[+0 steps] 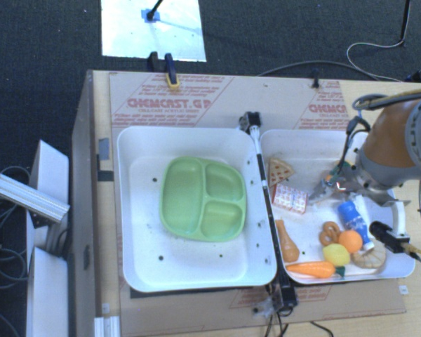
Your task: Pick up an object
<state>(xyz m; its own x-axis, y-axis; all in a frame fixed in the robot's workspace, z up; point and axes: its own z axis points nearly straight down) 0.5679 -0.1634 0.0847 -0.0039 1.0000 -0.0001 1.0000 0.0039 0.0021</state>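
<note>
Over the right bin (316,140), the hand (328,187) hovers beside a checkered packet (290,198) (grip state unclear); toy food clusters at five o'clock.

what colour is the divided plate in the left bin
The divided plate is light green, seen clearly in the camera view, lying flat in the left bin.
</note>
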